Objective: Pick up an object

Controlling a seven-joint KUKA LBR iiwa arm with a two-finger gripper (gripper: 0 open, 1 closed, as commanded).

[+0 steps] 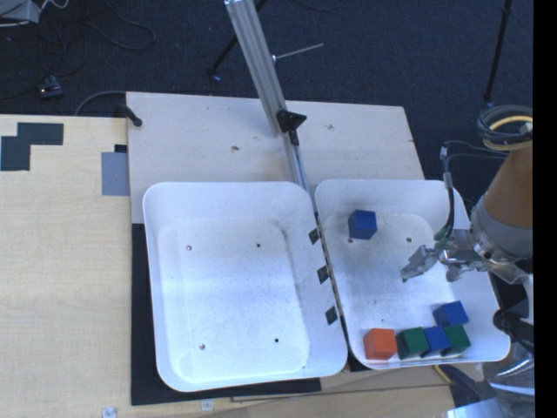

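Far left: pale wooden bench top [61, 268], marked with a few dark grey patches near its upper edge. Next, on a lighter board [218, 133], the left white bin [153, 233], shallow and round-cornered, with small dark dots on its floor. Above, a slanted aluminium rail [259, 55], running from the top of the view down to the seam between the bins. Along that seam, three small black clips [322, 273]. Then the right white bin [383, 186], touching the left one edge to edge. Near its upper left, a lone blue cube [362, 225], flat on the floor and well apart from the other blocks. Along the near rim, a row: orange cube [379, 344], then green cube [412, 343] touching it, then a second blue cube [436, 340] and a second green cube [458, 339] packed close. Just behind that row, a third blue cube [450, 313]. Between the lone blue cube and the row, over bare bin floor, the gripper [426, 265], tilted and pointing left, touching none of the cubes as far as can be seen. How wide the claw stands cannot be told from this angle; nothing seen in its hold. Far right, the grey arm [498, 229] with its orange band [515, 185], and beyond it a coiled cable [505, 127] on dark floor.
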